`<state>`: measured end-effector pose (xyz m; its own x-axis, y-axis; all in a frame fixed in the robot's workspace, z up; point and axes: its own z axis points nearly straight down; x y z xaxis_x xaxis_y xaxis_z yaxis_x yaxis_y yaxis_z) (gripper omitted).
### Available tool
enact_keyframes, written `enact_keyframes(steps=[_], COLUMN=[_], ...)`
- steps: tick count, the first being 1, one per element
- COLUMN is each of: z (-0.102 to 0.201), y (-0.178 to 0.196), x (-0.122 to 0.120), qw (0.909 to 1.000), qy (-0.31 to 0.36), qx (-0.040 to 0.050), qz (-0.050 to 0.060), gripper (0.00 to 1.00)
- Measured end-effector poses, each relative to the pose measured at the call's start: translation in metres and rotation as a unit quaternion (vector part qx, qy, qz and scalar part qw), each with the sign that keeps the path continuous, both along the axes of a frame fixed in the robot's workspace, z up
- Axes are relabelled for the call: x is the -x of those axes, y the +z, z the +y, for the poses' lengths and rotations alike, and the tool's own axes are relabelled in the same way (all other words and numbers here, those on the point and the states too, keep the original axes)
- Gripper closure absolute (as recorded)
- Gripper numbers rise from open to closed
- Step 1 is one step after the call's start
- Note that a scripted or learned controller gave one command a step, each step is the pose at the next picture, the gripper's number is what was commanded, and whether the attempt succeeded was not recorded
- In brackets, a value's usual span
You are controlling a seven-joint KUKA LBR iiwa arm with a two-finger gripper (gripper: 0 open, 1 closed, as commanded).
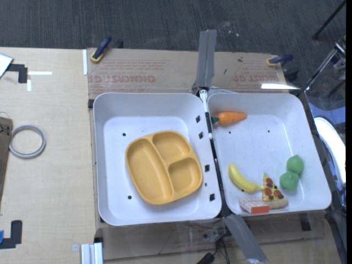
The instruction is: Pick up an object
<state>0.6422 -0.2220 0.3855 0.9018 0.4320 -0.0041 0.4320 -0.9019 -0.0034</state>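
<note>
Resting carrot (230,117), banana (243,179), 2 bins (104,164)

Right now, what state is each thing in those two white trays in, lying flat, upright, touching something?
Yellow divided plate: lying flat in the left bin, right way up.
Carrot: on its side near the right bin's back wall.
Banana: lying flat, its tip meeting the pizza slice.
Pizza slice: lying flat, resting partly on the pink block.
Two green balls: side by side, touching.
</note>
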Motion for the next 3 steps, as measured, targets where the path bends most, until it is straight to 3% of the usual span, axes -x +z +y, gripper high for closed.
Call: enact_keyframes(steps=[2,3], z=[0.0,0.0], y=[-0.005,-0.017], x=[-0.006,0.011], qw=[0.9994,0.995], qy=[-0.034,-0.1], qx=[0.0005,0.0001], qz=[0.0,0.001], gripper=[1.0,1.0])
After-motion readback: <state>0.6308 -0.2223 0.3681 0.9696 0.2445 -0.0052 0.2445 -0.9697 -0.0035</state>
